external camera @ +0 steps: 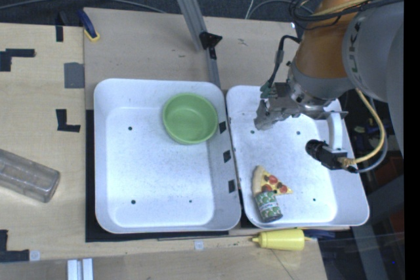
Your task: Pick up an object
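Your gripper (265, 117) hangs over the far end of the right bin (341, 206); whether its fingers are apart, I cannot tell. The can (268, 205) lies at that bin's near edge, touching the pizza slice (269, 181). The can looks stiff, light, probably slick: take it across its round sides.

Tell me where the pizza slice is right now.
The pizza slice lies in the right bin, toward its front left, touching the top of a small green can. The gripper is farther back in that bin.
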Action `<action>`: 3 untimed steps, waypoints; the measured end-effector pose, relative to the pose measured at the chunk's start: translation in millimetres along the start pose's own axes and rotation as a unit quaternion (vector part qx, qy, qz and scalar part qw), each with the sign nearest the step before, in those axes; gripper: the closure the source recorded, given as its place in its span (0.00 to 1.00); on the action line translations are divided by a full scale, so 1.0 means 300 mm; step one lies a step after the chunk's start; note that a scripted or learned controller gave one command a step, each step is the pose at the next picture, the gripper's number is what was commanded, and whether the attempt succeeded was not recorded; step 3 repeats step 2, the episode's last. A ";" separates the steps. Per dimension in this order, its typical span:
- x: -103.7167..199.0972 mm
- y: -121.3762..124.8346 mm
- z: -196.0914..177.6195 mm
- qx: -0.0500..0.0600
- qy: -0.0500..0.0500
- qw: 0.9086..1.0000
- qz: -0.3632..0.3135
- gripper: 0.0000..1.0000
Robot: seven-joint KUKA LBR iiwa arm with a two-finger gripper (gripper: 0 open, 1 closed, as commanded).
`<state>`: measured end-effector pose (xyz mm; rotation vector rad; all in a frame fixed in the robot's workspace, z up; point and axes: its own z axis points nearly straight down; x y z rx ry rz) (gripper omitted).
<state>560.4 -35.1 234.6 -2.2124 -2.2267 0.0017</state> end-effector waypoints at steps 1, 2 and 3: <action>0.165 0.069 0.043 0.000 0.000 1.000 0.000 1.00; 0.323 0.135 0.074 -0.001 0.000 1.000 0.000 1.00; 0.323 0.135 0.074 -0.001 0.000 1.000 0.000 1.00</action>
